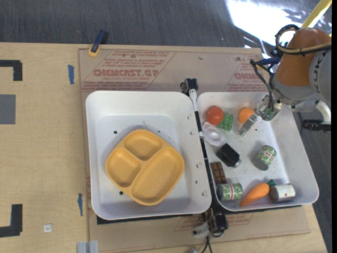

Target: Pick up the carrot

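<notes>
Two white bins are sitting side by side on the table; the carrot point(256, 192) is lying near the front edge of the right bin point(295, 141), between a green-labelled can point(230, 191) and a silver can point(283, 192). The end effector point(251, 121) is hovering at the bin's far side beside an orange ball point(245, 113) — whether released or clenched cannot be told. Approach step: the next move is calling for travel toward the front, then descent over the carrot

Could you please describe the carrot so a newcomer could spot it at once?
Look in the right bin, along its near edge. The carrot lies there between a green can and a silver can. It alone is a tapered orange cone with a green top.
</notes>
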Robot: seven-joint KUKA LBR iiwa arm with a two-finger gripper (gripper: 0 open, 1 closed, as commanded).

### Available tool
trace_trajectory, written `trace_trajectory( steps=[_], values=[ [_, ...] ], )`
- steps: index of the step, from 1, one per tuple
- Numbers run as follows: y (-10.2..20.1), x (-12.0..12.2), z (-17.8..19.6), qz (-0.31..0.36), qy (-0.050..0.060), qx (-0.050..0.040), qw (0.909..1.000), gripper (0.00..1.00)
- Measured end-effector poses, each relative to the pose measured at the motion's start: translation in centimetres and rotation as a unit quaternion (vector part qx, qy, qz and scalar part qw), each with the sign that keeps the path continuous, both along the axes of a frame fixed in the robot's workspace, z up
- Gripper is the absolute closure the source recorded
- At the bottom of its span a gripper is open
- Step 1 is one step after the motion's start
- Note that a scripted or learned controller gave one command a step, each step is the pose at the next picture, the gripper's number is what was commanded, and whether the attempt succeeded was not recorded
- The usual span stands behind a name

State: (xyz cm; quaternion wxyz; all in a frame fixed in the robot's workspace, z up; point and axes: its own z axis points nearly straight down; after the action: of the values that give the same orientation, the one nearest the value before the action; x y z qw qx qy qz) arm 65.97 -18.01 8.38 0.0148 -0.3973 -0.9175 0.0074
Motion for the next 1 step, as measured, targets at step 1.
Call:
trace_trajectory(
  steps=[1],
  values=[
    [5.62, -1.48, 0.16, -0.099, -0.016, -0.0002, 0.995, 0.0]
  ],
)
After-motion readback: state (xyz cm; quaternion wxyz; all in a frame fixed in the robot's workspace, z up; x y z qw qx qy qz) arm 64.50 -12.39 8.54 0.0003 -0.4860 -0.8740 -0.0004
